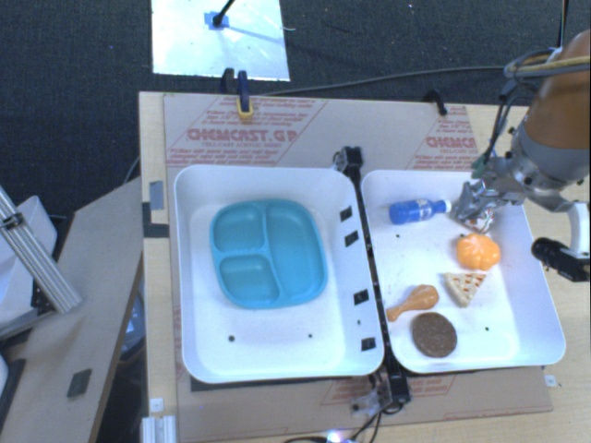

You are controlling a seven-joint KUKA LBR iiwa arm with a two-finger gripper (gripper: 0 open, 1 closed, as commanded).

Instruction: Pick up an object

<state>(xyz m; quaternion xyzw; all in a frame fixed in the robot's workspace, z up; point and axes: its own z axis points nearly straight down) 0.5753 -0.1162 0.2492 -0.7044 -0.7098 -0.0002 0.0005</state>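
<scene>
Two shallow white bins side by side on a worktop (277, 123) covered with printed cardboard.

Left bin (199, 340): holds a blue divided plate (269, 252), lying flat near the middle, three compartments facing up.

Right bin (531, 340): holds five small things.
- Blue bottle (416, 211) with a white cap, lying on its side near the far edge, cap pointing right toward the tool.
- Orange fruit (478, 251), just below and right of the bottle.
- Pale wedge with a criss-cross top (465, 286), like a slice of pie or waffle, just beneath the orange fruit, almost touching it.
- Tan drumstick (415, 301), lying slanted, left of the wedge, near the divider between the bins.
- Brown round patty (434, 334), flat, just below the drumstick's thick end, closest to the near edge.

Grey arm (554, 118) with orange band reaching in from the right, over the far right corner of the right bin. Tool (473, 209) low over the bin, just beside the bottle's cap and just above the orange fruit. Whether spread or pressed together: cannot tell, too small and blurred. Nothing visibly pinched.

Small clamp with a yellow base (243, 95) at the worktop's far edge, above the left bin.
</scene>
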